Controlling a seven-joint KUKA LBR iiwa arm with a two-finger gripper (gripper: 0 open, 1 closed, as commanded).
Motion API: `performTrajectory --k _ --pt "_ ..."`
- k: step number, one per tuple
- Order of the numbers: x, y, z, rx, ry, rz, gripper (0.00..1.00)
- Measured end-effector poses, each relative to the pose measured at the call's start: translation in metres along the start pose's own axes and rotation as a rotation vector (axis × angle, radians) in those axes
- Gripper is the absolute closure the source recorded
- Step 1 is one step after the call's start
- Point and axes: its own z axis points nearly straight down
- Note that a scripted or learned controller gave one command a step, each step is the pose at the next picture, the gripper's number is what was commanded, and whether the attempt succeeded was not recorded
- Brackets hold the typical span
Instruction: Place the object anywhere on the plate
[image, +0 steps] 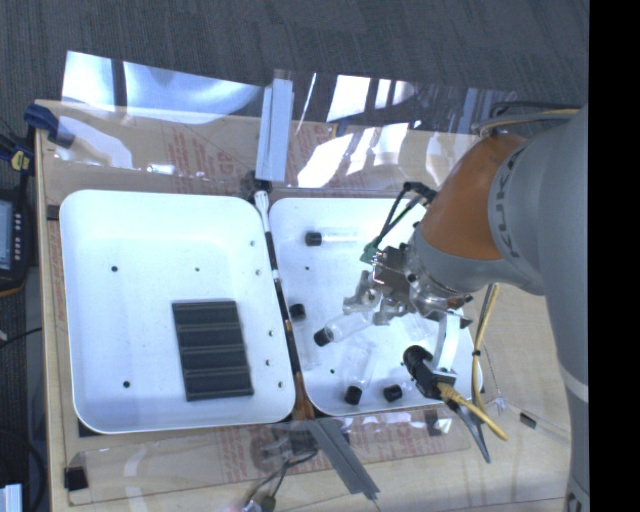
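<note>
A dark ridged rectangular plate (212, 350) lies flat in the left bin (110, 230), toward its front. Several clear vials with black caps lie in the right bin (330, 270). One vial (328, 238) is near the back and another vial (335, 332) is at mid-bin. Two more black caps (352, 395) rest by the front wall. My gripper (362, 302) hangs low over the middle of the right bin, just above and right of the mid-bin vial. Whether it touches that vial is unclear.
A small black piece (296, 312) sits by the wall between the two bins. The grey and orange arm covers the right bin's right side. A metal bar (274, 125) stands behind the bins.
</note>
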Motion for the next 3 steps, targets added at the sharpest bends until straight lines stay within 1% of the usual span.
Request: performTrajectory --k 1,2,3 --pt "0.082 -0.012 -0.007 -0.003 -0.001 0.099 1.00" --pt "0.124 -0.071 0.024 0.001 -0.001 0.131 1.00" --pt "0.218 -0.101 0.051 -0.001 -0.005 0.032 1.00"
